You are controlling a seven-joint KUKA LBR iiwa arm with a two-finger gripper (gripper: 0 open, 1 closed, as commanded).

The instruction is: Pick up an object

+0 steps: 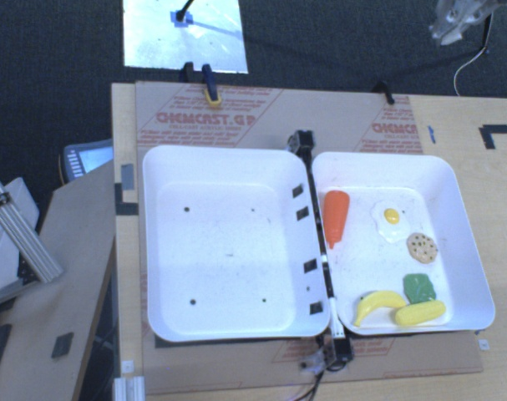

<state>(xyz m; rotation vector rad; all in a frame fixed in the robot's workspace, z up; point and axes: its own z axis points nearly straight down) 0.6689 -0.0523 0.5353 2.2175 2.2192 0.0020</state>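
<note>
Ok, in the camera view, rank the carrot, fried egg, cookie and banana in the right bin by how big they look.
Largest to smallest:
1. carrot, the longest piece
2. banana, close behind; its curve makes the gap to the carrot unsure
3. fried egg
4. cookie, smallest

All lie in the right bin, at similar distance from the camera.

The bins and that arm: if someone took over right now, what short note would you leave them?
End effector: up at the top right, away from the bins, holding nothing that I can see.
Right bin: carrot, fried egg, cookie, green piece, banana, corn cob.
Left bin: white, beside it.
Done: nothing picked up yet.
Left: go down into the right bin and grasp one item.
</note>
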